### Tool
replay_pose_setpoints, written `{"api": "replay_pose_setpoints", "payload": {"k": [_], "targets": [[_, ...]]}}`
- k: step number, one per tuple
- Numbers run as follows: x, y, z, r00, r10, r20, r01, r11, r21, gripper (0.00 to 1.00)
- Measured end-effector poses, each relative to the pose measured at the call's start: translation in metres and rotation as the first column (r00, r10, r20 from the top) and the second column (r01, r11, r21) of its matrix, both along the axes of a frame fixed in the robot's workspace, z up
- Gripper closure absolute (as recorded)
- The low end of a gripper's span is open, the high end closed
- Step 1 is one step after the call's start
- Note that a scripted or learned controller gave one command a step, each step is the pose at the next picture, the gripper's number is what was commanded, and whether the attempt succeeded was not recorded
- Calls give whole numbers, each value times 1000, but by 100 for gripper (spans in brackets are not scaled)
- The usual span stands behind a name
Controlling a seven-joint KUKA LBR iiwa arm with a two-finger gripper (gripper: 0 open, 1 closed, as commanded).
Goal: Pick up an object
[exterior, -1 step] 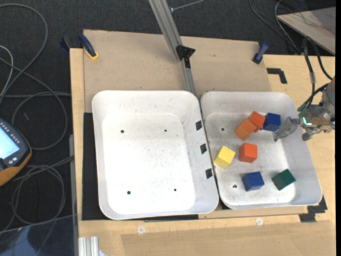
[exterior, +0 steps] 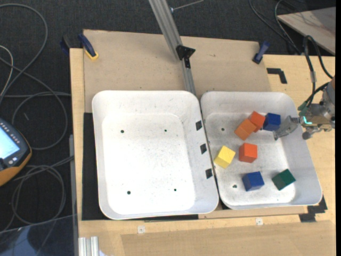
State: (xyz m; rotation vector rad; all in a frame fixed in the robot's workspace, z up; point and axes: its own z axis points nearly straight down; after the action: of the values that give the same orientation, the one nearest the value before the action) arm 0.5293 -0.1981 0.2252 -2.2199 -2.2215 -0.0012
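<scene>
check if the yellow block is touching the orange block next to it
Apart. The camera view shows a strip of white bin floor between the yellow block and the orange block.

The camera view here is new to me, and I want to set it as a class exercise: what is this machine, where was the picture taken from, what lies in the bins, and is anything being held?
The picture is taken from one fixed camera above a wooden bench, looking down at a slant. Two shallow white bins sit side by side. The left bin has only dark specks. The right bin holds small cubes: three orange cubes, two blue cubes, a yellow cube and a green cube. The machine is a robot arm coming in from the right; its two-finger gripper sits beside the upper blue cube. No cube is seen between its fingers.
</scene>
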Motion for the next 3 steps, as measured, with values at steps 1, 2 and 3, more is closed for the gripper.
{"api": "replay_pose_setpoints", "payload": {"k": [1,2,3], "targets": [[-2,2,-63,1000,-1,-7,1,1000,2,0],[-8,7,-124,1000,-1,-6,1,1000,2,0],[-9,7,-126,1000,-1,-3,1,1000,1,0]]}}
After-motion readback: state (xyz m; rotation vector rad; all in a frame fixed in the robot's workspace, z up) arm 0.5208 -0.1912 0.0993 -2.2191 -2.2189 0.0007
